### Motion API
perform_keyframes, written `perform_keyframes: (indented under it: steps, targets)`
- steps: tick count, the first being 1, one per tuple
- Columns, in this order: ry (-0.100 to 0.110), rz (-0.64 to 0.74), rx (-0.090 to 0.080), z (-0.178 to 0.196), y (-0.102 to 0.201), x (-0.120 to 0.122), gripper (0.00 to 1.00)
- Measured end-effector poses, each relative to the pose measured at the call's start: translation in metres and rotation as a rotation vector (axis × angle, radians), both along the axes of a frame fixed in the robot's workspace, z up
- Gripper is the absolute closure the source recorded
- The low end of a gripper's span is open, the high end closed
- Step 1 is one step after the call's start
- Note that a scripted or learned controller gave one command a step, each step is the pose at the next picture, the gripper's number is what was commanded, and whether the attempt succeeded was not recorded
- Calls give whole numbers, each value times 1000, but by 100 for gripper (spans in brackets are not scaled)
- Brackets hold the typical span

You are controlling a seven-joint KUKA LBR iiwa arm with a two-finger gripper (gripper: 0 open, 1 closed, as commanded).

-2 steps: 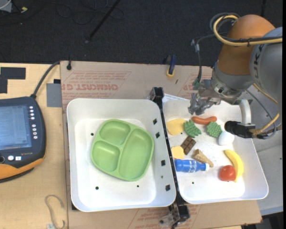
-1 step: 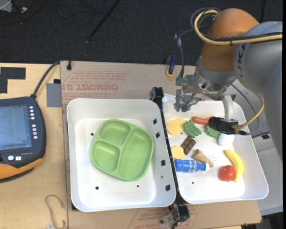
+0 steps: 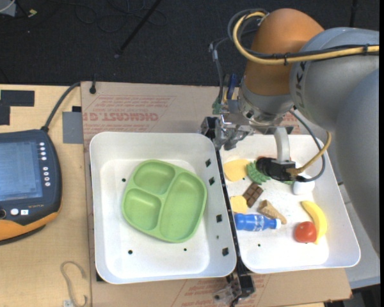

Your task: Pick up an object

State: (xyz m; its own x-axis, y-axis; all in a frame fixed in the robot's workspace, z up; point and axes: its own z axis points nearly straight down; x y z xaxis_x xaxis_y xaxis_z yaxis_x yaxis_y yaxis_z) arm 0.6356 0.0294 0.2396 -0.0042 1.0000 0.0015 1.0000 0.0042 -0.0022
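My gripper (image 3: 228, 135) hangs over the far left corner of the right bin (image 3: 345, 251), close to the wall between the two bins. Nothing shows between its tips. Just in front of it lies a yellow round piece (image 3: 236, 169). Nearer the front are a brown chocolate bar (image 3: 253, 192), a second yellow piece (image 3: 239, 204), a brown wedge (image 3: 267, 210) and a blue bottle (image 3: 256, 222) on its side. A banana (image 3: 316, 215), a red tomato (image 3: 305, 232) and a small white piece (image 3: 303, 186) sit toward the right.
The left bin (image 3: 109, 248) holds a green divided plate (image 3: 164, 200). A control tablet (image 3: 16, 178) lies on the bench at the far left. Cardboard (image 3: 147, 110) lies under and behind the bins.
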Motion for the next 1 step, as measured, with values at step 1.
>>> perform_keyframes:
  steps: [1]
  targets:
    - [2,-3,-2,-13,13,0,100]
